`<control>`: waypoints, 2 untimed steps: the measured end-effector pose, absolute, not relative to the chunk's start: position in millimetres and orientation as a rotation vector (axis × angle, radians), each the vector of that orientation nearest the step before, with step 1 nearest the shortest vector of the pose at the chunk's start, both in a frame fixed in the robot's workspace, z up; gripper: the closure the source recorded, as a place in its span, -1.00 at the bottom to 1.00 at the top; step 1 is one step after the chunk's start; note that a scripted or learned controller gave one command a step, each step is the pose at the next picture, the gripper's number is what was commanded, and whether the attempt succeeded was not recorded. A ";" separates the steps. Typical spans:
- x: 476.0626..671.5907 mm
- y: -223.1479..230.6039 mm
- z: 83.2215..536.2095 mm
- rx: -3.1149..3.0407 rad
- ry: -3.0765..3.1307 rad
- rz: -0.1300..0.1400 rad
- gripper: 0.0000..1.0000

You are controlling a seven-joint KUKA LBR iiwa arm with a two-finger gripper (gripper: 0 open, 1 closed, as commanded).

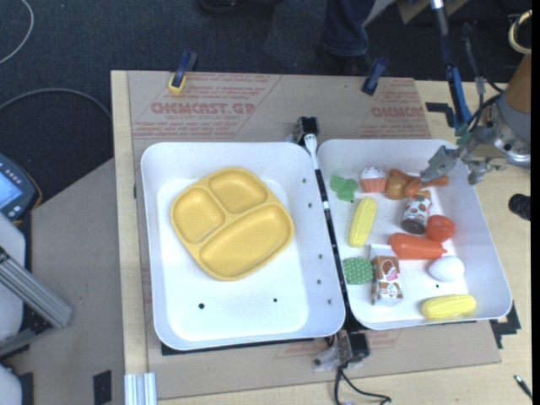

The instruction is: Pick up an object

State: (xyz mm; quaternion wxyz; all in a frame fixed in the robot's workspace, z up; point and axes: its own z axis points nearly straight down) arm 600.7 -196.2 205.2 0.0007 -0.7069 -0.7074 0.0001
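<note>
We hover the two-finger gripper above the right white plastic bin.
Fingers spread, empty, beside the brown toy, probably lining up a grasp.

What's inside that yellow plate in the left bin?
Nothing that I can see: all three compartments of the yellow plate show bare yellow. It lies flat in the left bin, and whatever may be under it is covered. The toy food is all in the right bin.
</note>
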 end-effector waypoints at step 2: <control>662.8 -197.5 82.7 -2.196 -2.217 0.033 -1.00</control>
